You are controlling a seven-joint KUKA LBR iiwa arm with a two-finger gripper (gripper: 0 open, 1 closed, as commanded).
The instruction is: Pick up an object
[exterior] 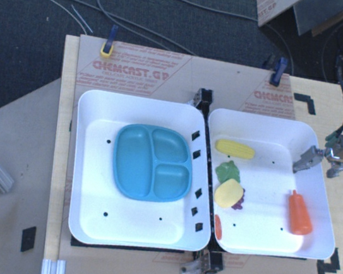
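The right bin [308, 246] holds several toy foods. A yellow corn cob [235, 149] lies at the back left, with a green leafy piece [228, 171] just in front of it. A pale yellow piece [228, 192] rests on something purple [238, 202]. A small red piece [217, 226] lies against the left wall. An orange bottle-shaped toy [300, 213] lies near the right wall. My gripper [318, 165] hangs over the bin's back right corner, above and behind the orange toy. It is open, with nothing between its fingers.
A blue divided plate [153, 162] lies in the left bin [83, 216]. A black divider strip [199, 163] runs between the two bins. Clamps [108, 48] hold a cardboard sheet behind the bins, and cables hang at the right edge.
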